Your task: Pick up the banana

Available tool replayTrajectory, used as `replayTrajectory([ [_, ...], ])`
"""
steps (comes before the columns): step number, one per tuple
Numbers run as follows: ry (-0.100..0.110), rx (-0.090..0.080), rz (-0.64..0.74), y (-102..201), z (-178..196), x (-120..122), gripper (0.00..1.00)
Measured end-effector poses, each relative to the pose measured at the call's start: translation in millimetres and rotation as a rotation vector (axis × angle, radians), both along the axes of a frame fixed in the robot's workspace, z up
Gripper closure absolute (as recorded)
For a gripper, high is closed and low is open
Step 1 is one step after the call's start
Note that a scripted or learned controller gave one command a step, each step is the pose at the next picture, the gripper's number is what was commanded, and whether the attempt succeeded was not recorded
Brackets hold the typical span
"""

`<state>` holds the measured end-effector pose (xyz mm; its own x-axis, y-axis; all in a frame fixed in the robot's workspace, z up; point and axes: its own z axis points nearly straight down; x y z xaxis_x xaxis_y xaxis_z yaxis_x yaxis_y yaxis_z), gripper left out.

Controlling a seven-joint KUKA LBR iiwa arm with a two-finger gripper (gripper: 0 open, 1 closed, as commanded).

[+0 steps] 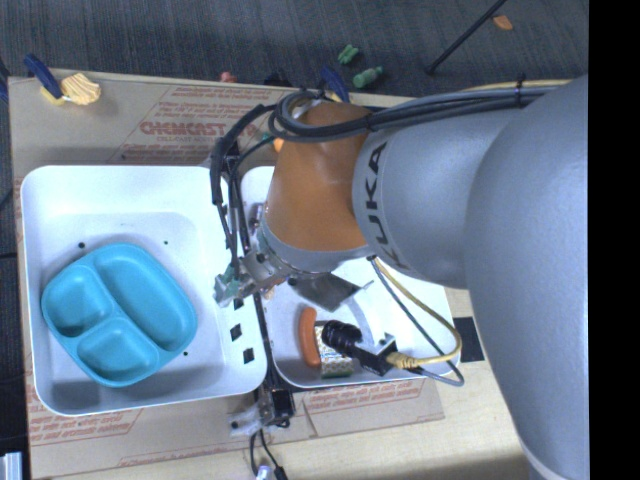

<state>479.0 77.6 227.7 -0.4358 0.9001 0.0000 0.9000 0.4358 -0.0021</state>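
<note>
End effector (240,283) low at the right bin's (300,380) left wall, grip state I cannot tell; banana I cannot place, arm (450,168) covering most of that bin; orange elongated item (308,334) just beside, lying up-down the view.

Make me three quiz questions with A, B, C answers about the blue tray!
1. Where is the blue tray?
A) in the left bin
B) in the right bin
C) on the floor

2. How many compartments does the tray have?
A) two
B) three
C) five

3. How does the tray lie?
A) upside down
B) open side up
C) standing on its edge

Answers:
1 A: it sits within the white walls of the left bin.
2 B: one large compartment and two smaller ones show.
3 B: its hollows face up toward the camera.
</note>
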Motion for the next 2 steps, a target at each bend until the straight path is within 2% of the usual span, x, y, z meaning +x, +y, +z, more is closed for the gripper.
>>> replayTrajectory([
  [1,-0.006,0.0,0.153,-45,242,-2,1.0],
  [2,0.0,0.0,0.309,46,160,23,1.0],
])
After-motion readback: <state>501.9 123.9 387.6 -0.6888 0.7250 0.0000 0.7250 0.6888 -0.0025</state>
